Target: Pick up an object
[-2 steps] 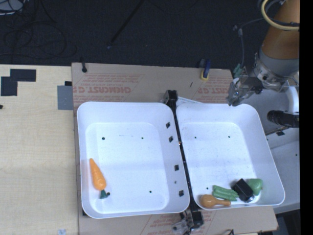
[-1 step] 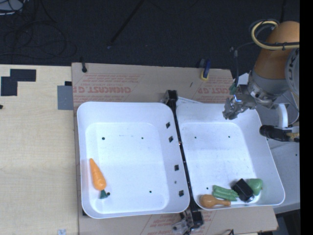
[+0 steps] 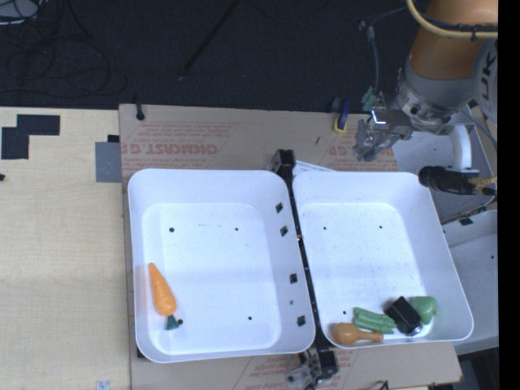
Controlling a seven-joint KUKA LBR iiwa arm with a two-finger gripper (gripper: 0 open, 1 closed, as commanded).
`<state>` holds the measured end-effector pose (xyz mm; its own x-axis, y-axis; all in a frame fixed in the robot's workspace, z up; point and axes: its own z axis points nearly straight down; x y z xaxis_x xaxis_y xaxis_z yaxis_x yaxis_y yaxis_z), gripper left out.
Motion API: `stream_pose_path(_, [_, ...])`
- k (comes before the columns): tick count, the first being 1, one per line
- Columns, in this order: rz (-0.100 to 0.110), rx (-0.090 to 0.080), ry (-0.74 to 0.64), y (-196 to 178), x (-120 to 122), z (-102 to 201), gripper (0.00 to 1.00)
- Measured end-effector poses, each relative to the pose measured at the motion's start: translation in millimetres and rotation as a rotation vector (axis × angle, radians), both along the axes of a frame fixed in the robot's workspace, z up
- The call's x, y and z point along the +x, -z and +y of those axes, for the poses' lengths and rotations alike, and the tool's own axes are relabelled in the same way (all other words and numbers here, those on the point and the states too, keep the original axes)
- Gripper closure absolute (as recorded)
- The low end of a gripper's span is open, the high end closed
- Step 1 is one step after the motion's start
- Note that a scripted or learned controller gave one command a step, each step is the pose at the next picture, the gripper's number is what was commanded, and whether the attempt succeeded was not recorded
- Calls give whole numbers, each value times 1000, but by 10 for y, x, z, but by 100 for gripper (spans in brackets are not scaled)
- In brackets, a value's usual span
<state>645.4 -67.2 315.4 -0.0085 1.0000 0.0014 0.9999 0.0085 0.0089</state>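
Pre-grasp stage: gripper (image 3: 367,146) hovers beyond the right bin (image 3: 443,242), jaw state indeterminate, nothing held; carrot (image 3: 161,291) lies in left bin (image 3: 138,242), next move requiring descent onto an object

Robotics lab: cardboard-topped bench (image 3: 211,136), white bins (image 3: 138,218), trailing cables (image 3: 57,55).

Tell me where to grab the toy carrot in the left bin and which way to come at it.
Grip the carrot across its thick orange middle, coming straight down from above. It lies flat and alone near the left bin's left wall, pointing roughly up and down the view, green stalk end nearest the camera. Probably best to close the fingers left to right across its width. The gripper is above the right bin's far edge.
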Motion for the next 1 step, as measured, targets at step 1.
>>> stream_pose_path(1, [18,-2,12,715,-32,-419,100])
